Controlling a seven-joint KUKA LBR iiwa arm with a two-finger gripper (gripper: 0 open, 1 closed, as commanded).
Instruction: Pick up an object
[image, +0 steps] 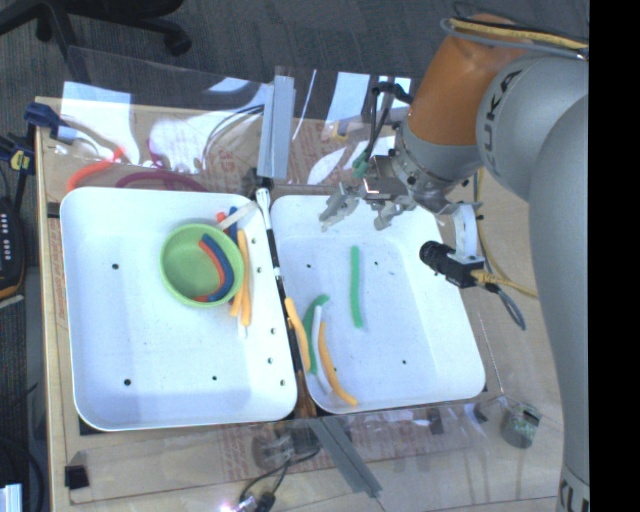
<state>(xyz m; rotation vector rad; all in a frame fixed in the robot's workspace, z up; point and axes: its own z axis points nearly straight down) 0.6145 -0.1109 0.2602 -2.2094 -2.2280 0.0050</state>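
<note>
While the gripper (363, 208) hangs over the far edge of the right bin (440, 350), its two fingers spread apart with nothing between them, you have a clear candidate below: the green stick (355, 288), lying alone on the bin floor near the middle, its length running from the far edge toward the near edge. It looks thin, light and probably a little flexible, more like a plastic strip than anything rigid, so you should expect it to weigh almost nothing and perhaps to bend or roll if nudged. Because it lies flat against the smooth white floor, your fingers need to come right down to the surface and close across its narrow width, around the middle of its length, so it does not tip out of the pinch.

Toward the left wall of the same bin, a curved green piece (315, 310) and an orange strip (335, 380) lie close together, harder to separate cleanly. In the left bin (120, 340), a green bowl (190, 265) sits near the far right corner with coloured strips inside and beside it.
</note>
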